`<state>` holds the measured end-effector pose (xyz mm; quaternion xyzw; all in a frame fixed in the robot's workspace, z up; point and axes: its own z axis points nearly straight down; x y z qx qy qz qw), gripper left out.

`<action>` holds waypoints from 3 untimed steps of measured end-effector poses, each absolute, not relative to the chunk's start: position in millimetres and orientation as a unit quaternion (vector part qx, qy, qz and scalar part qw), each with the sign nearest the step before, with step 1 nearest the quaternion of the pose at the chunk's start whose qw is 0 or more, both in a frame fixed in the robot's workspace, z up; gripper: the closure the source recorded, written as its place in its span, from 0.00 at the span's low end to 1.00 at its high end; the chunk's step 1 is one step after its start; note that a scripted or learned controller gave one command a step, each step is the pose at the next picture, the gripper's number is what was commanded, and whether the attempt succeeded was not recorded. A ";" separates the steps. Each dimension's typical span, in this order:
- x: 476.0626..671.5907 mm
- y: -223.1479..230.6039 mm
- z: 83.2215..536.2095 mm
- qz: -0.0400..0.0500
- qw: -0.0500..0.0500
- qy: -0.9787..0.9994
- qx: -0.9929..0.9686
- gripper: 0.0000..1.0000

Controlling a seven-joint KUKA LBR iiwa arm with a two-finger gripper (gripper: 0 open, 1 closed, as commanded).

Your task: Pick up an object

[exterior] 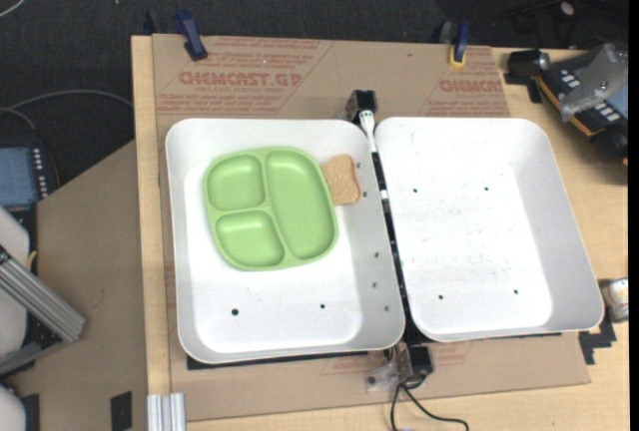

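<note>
A light green divided plate (270, 208) with three compartments lies in the upper part of the left white bin (270, 319). A small tan rectangular piece that looks like a cracker or sponge (342, 180) rests against the plate's right rim, close to the bin's right wall. The right white bin (479, 229) sits beside it. Part of the arm's grey and orange hardware (589, 95) shows at the far right edge, off the bins.
Both bins rest on a cardboard-covered bench (250, 70) held by blue and yellow clamps (190, 35) at the back. A black clip (361, 105) joins the bins at the top. Cables lie below the front edge.
</note>
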<state>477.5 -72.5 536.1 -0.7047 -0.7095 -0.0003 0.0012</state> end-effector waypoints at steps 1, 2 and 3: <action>477.7 145.0 517.2 0.001 0.002 -0.714 -0.701 0.00; 479.4 136.0 529.6 -0.001 0.000 -0.708 -0.707 1.00; 478.5 122.6 432.4 0.005 0.003 -0.706 -0.708 1.00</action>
